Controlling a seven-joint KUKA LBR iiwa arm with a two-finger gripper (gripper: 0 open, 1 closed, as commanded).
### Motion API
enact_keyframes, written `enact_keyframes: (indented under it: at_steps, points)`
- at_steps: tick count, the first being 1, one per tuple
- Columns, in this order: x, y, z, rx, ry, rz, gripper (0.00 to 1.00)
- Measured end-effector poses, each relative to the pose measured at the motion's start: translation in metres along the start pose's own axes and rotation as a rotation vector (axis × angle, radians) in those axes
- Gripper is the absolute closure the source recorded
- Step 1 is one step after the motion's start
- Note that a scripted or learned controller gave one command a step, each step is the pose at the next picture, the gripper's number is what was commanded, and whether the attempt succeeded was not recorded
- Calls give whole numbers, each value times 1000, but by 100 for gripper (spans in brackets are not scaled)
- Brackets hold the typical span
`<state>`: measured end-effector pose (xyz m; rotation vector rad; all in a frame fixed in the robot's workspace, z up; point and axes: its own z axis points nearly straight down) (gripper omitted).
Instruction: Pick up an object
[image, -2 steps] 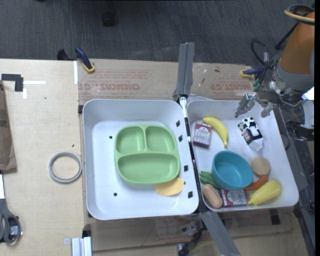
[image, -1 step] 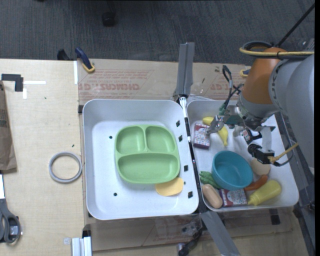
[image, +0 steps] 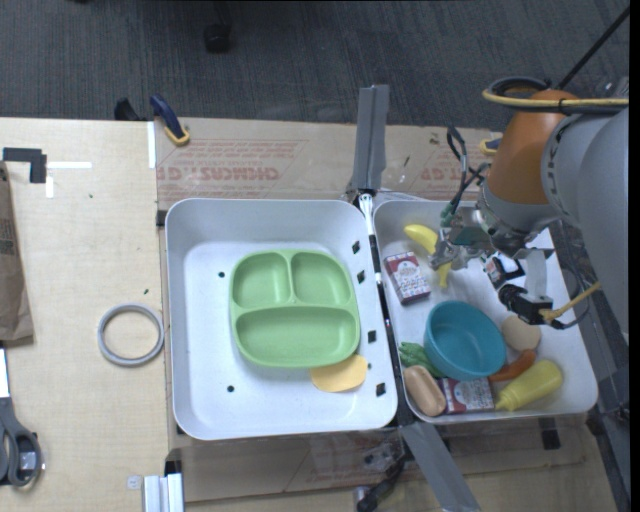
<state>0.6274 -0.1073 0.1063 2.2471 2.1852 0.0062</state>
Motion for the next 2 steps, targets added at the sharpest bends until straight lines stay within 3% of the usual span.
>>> enact_keyframes:
  at_steps: [1, 2]
  points:
    - [12, -13, 11, 3, -1, -25, 100]
    - [62, -23, -86, 8, 1, -116, 100]
